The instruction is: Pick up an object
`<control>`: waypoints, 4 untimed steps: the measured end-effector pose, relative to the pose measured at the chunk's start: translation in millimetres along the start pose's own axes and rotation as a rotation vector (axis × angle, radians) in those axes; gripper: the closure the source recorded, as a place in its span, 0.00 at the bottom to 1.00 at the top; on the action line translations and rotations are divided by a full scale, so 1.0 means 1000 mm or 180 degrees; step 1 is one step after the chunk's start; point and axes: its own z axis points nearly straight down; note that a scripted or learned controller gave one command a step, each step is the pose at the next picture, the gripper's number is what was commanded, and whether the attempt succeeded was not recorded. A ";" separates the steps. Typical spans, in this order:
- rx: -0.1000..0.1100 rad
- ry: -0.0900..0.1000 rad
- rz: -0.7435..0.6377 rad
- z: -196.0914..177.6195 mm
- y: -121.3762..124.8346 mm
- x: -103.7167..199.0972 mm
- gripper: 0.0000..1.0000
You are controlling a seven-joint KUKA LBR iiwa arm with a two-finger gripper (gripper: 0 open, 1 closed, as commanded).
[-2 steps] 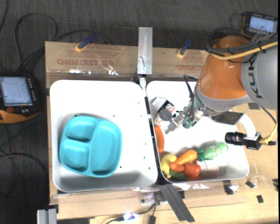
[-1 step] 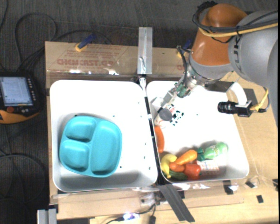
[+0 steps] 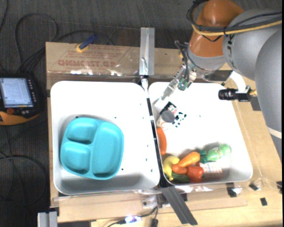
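My gripper [image 3: 174, 89] hangs over the far left part of the right bin [image 3: 227, 126], slanting down toward the divider between the bins. Just below and in front of it, a small black-and-white toy [image 3: 173, 115] lies on the bin floor, apart from the gripper. Along the bin's near edge lie an orange carrot [image 3: 189, 158], a yellow banana [image 3: 168, 164], a red pepper [image 3: 195, 173] and a green bottle [image 3: 216, 152]. Another orange piece [image 3: 161, 139] rests against the bin's left wall.
The left bin [image 3: 75, 96] holds a turquoise divided plate [image 3: 92, 148]. A tablet controller [image 3: 13, 94] sits off the bench at far left. The grey arm [image 3: 255, 37] fills the upper right, and a black fitting [image 3: 233, 94] juts over the right bin's far edge.
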 end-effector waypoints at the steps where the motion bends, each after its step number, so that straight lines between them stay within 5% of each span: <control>1: -0.0004 0.0020 0.0869 0.013 -0.066 0.044 1.00; 2: 0.0003 0.0009 0.1191 0.000 0.017 0.021 1.00; 3: 0.0009 0.0009 0.1491 0.013 -0.036 0.046 1.00; 4: 0.0004 0.0014 0.0876 -0.048 -0.100 0.118 1.00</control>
